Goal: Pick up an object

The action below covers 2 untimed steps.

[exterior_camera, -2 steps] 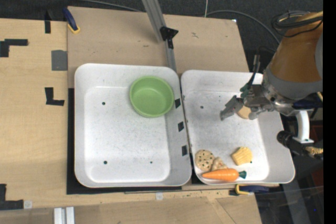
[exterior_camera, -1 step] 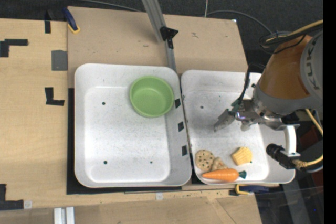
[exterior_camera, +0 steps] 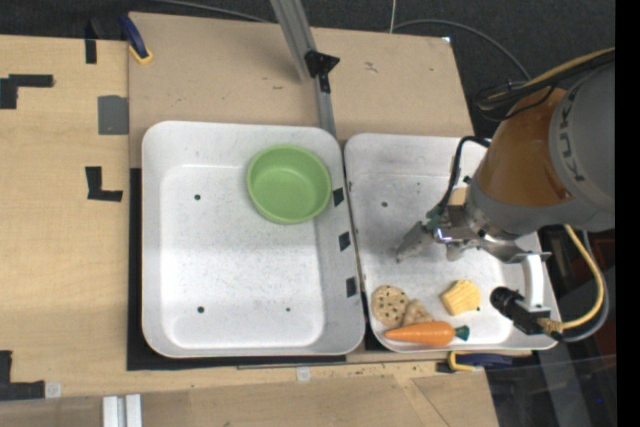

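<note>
Gripper (exterior_camera: pixel 420 237): hanging over the right bin (exterior_camera: pixel 400 165), fingers spread, pinching nothing. Near it, along the bin's near edge, are lying a cookie (exterior_camera: pixel 388 303), a cheese wedge (exterior_camera: pixel 460 296) and a carrot (exterior_camera: pixel 424 334). Carrot is looking light, stiff, smooth; grasping across its middle seems best.

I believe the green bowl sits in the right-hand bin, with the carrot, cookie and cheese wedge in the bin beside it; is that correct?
Not quite: the camera view shows the green bowl in the left-hand bin, near its upper right corner. The carrot, cookie and cheese wedge do lie in the bin beside it, the right-hand bin, along its lower edge.
</note>
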{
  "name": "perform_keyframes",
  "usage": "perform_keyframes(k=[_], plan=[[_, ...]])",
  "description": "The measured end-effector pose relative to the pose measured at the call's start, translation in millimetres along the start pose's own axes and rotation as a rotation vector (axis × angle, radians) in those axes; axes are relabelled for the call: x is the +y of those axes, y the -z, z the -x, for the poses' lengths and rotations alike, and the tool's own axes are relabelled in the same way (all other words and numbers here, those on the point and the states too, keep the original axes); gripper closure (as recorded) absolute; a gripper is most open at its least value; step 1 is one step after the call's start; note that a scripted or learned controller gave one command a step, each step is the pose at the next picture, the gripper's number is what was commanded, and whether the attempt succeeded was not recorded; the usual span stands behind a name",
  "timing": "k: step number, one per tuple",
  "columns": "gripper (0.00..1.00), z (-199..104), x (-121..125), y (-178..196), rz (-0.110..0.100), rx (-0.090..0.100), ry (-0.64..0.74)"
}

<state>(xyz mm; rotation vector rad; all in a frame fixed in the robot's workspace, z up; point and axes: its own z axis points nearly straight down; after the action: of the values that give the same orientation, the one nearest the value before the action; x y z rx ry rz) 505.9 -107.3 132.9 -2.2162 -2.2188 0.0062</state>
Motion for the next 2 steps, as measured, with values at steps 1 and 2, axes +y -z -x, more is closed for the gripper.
perform_keyframes(k=[1, 2], plan=[[1.0, 0, 1, 11, 0.002, 0.0, 0.001], [1.0, 3, 2, 73, 0.011, -0.002, 0.0]])
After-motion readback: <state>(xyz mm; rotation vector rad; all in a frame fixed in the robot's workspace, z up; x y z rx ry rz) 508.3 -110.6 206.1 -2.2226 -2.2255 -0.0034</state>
